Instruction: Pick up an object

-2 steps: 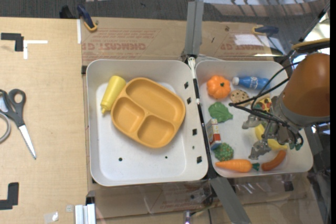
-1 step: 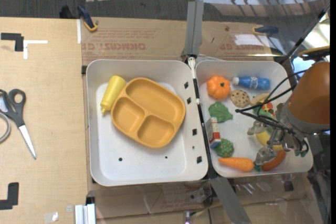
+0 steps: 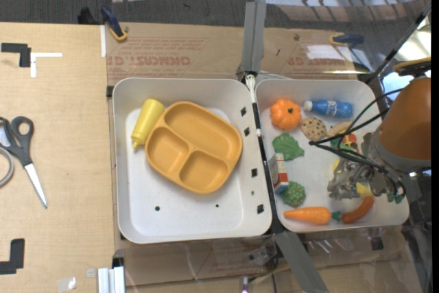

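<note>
- Nearest the lens along the right bin's [image 3: 329, 84] front wall, a toy carrot [image 3: 310, 215] lies flat, its orange tip pointing left and its green end to the right.
- Just right of it, a reddish-orange sausage-shaped piece [image 3: 358, 210] lies at a slant close to the gripper [image 3: 350, 183], which hangs low over the bin's right side among dark cables; whether its fingers are spread or closed cannot be made out, and nothing is seen between them.
- Grey arm [image 3: 410, 121] with its orange band fills the bin's right edge.
- Left of the gripper sit a green broccoli piece [image 3: 295, 193], a small red-and-white carton [image 3: 279, 172] against the bin's left wall, and a green leafy piece [image 3: 288, 146].
- Farther back rest an orange pumpkin [image 3: 286, 114], a speckled cookie [image 3: 313, 127] and a blue-and-white bottle [image 3: 330, 108] lying on its side.
- In the left bin [image 3: 137, 209], a yellow three-compartment tray [image 3: 190, 146] lies tilted, with a yellow bottle [image 3: 147, 122] touching its upper-left edge.
- Scissors [image 3: 25, 154] lie on the wooden bench [image 3: 55, 216] well left of both bins.
</note>
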Robot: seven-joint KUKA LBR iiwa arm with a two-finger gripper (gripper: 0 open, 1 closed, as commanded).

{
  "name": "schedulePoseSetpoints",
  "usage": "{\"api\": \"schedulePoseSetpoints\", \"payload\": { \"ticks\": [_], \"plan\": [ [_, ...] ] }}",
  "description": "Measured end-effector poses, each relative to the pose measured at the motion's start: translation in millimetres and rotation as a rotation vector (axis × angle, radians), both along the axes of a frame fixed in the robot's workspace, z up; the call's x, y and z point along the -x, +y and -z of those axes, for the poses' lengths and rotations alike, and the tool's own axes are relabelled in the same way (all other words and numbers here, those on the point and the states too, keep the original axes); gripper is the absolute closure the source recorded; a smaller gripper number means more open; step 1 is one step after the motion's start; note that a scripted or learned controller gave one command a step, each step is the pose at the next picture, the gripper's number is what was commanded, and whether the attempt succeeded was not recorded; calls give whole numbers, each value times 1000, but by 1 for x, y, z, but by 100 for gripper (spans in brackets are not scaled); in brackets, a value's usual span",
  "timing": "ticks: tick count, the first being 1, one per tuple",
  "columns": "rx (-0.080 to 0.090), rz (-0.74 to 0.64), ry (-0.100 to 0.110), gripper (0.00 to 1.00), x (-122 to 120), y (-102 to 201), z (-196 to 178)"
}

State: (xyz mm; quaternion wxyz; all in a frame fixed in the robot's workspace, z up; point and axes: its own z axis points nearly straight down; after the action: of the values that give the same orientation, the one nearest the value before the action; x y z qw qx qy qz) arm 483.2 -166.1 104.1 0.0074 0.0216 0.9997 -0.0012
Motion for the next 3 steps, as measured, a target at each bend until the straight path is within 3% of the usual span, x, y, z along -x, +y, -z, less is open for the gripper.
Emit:
{"api": "schedulePoseSetpoints", "payload": {
  "ticks": [1,2,3],
  "plan": [
    [0,0,0,0,0,0,0],
    [1,-2,-4,100,-2,0,-9],
    [1,-2,-4,0,-2,0,-9]
  ]
}}
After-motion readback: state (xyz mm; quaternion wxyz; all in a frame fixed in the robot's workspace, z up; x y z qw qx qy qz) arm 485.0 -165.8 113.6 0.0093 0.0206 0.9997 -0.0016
